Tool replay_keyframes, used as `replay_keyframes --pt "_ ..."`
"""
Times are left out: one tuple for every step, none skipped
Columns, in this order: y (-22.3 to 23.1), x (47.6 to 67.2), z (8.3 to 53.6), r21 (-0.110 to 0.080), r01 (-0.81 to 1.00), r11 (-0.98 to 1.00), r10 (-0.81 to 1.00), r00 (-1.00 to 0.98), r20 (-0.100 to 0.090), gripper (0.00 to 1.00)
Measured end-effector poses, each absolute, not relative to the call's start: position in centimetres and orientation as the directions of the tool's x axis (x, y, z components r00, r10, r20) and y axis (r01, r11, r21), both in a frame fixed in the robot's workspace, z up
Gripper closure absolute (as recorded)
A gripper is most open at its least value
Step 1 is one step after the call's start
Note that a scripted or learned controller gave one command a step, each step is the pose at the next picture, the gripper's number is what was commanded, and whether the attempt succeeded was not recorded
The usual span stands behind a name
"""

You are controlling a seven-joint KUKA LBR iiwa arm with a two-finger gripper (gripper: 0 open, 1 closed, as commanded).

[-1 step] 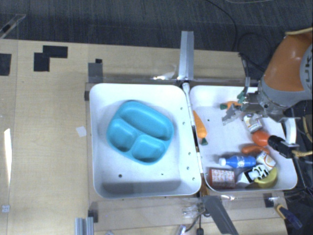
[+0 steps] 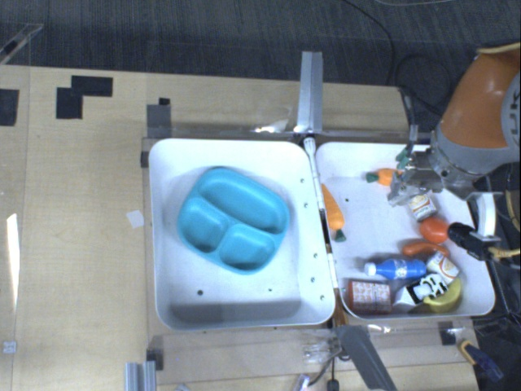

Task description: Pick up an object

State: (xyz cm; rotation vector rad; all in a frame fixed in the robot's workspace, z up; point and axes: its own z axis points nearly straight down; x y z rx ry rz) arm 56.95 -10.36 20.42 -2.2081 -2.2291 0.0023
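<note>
My gripper (image 2: 409,182) hangs over the upper right part of the right bin (image 2: 358,218), at the end of the grey arm with the orange band (image 2: 480,104). Just left of it lies a small orange piece (image 2: 379,176). Right below it lies a small tin can (image 2: 421,208), and I cannot tell whether the two touch. Further down sit a red-orange toy (image 2: 432,230), a blue bottle (image 2: 397,268), a brown box (image 2: 370,295) and a yellow item (image 2: 446,297) with a black-and-white pack (image 2: 431,282) on it. A carrot (image 2: 332,209) lies along the bin's left wall.
The left bin (image 2: 171,243) holds a blue divided plate (image 2: 234,218). A metal post (image 2: 310,96) stands at the back between the bins. A black cable (image 2: 391,23) runs across the dark floor behind the bench.
</note>
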Motion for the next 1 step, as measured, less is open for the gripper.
replay_keyframes --pt "-11.42 59.9 30.17 0.0 0.991 -0.132 0.991 0.132 -0.001 1.0"
